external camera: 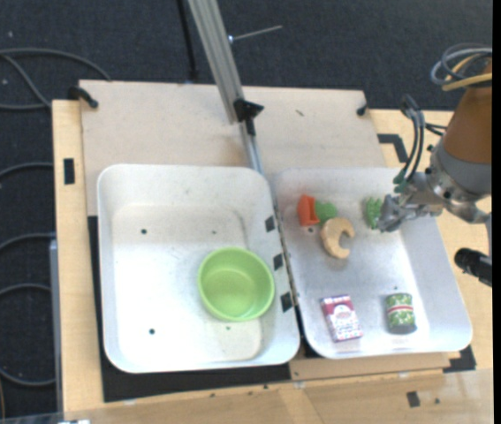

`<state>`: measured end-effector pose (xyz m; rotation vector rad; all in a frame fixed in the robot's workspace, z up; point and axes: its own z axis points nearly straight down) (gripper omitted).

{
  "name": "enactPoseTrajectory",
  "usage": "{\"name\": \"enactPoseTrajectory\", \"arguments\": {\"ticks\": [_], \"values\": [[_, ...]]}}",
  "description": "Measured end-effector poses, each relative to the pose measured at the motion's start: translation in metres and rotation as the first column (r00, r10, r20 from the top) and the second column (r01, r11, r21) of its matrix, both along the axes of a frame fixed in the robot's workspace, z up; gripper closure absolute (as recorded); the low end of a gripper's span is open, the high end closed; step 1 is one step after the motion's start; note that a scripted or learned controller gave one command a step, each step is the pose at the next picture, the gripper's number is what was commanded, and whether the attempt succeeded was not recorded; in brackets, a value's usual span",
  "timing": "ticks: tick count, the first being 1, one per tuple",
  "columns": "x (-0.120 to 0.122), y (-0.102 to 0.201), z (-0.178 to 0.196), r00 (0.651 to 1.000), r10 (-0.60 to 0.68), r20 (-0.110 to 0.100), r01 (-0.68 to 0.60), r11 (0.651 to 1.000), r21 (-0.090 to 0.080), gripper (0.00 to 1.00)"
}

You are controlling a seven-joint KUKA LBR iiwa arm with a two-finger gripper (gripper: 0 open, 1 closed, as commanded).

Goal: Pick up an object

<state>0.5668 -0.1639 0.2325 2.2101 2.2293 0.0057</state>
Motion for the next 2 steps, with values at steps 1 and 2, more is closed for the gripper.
{"name": "enactPoseTrajectory", "arguments": {"ticks": [1, 2], "values": [[0.011, 0.058, 0.000, 1.000, 0.000, -0.002, 0.000, 1.000, 0.000, 1.00], [0.028, 0.101, 0.010, 1.000, -0.001, -0.001, 0.001, 1.000, 0.000, 1.00]]}}
